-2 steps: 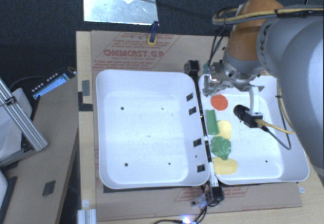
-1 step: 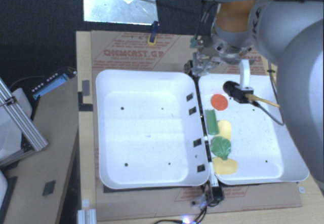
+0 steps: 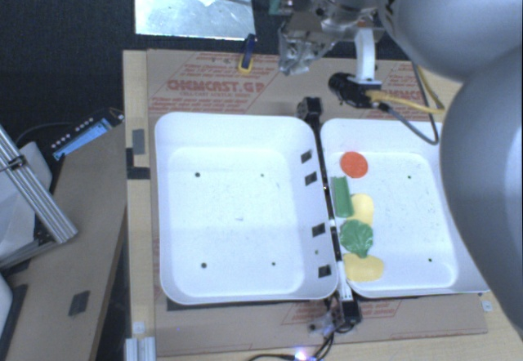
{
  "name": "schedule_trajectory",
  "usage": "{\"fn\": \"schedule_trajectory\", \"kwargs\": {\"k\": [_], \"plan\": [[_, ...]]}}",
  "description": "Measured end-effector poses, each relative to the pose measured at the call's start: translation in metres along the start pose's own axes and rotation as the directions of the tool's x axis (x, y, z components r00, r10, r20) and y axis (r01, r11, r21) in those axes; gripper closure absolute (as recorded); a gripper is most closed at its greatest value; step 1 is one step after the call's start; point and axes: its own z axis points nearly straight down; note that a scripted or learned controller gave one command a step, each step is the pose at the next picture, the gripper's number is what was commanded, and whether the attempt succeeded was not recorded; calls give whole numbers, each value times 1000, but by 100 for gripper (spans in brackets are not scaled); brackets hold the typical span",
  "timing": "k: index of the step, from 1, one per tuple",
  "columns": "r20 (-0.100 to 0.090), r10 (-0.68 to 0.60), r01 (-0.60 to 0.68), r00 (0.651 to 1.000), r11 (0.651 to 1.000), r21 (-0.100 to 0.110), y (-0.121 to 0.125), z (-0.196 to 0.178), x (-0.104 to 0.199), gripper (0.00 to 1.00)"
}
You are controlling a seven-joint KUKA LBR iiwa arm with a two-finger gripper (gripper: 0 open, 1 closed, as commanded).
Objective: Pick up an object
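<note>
The tool (image 3: pixel 296 53) hangs above the far edge of the table (image 3: pixel 204 82), beyond both bins; whether it is spread or pressed together I cannot tell. Nothing shows in its grip. The right bin (image 3: pixel 417 212) carries the objects, all along its left wall: an orange disc (image 3: pixel 354 164) farthest back, then a green block (image 3: pixel 341 195), a yellow piece (image 3: pixel 362 207) touching it, a dark green lump (image 3: pixel 357 237), and a yellow piece (image 3: pixel 364 269) near the front left corner. The left bin (image 3: pixel 237 212) sits just beside it.
</note>
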Motion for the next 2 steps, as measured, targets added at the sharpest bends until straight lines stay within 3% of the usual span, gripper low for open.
{"fn": "schedule_trajectory", "kwargs": {"k": [1, 2], "plan": [[0, 4, -4, 1000, 1000, -8, -2, -187, -5, 100], [2, 12, -12, 1000, 1000, 12, -74, -178, -42, 100]]}}
